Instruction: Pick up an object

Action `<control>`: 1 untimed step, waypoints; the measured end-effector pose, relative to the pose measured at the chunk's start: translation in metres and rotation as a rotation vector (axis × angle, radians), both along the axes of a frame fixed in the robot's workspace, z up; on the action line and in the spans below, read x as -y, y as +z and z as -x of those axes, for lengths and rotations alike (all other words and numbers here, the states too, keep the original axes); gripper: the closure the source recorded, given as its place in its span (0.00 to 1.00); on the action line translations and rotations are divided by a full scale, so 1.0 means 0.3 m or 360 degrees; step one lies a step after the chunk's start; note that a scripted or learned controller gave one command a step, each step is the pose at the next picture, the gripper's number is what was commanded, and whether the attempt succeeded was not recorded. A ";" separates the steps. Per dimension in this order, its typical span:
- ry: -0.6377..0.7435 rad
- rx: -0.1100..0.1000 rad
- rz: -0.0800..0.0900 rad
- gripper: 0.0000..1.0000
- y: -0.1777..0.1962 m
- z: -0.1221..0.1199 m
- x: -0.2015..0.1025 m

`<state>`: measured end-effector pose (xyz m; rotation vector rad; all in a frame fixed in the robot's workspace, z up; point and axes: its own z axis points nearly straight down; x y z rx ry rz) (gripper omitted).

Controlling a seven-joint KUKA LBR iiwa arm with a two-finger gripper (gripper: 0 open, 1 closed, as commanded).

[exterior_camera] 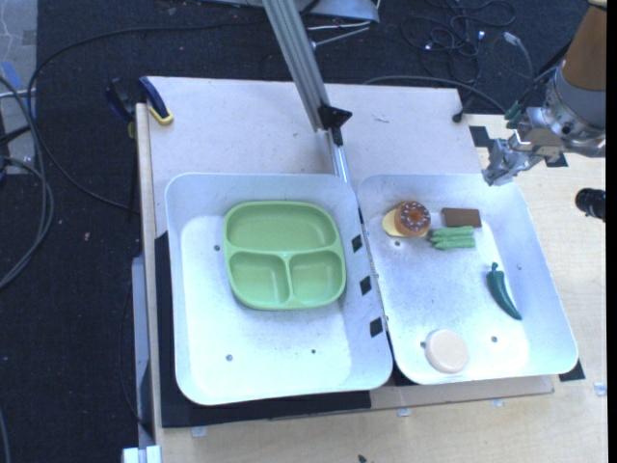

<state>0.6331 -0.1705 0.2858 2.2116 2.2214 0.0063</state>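
Cables trail behind the counter [251, 123] while the pincer [501, 167], grip state unclear, hovers beyond the right bin [540, 287], nothing lifted yet.

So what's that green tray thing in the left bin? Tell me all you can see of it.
The tray is a pale green plate that looks like plastic, roughly square with rounded corners and a raised rim. Ridges split it into three wells: one wide one along the far side, two smaller ones side by side nearer the camera. All three look bare. It lies flat, right way up, turned slightly askew, on the floor of the left bin, toward its far right part. Nothing else touches it.
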 end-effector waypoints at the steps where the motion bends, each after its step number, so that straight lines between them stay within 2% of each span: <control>1: 0.0005 -0.0010 -0.0006 1.00 0.005 -0.013 -0.183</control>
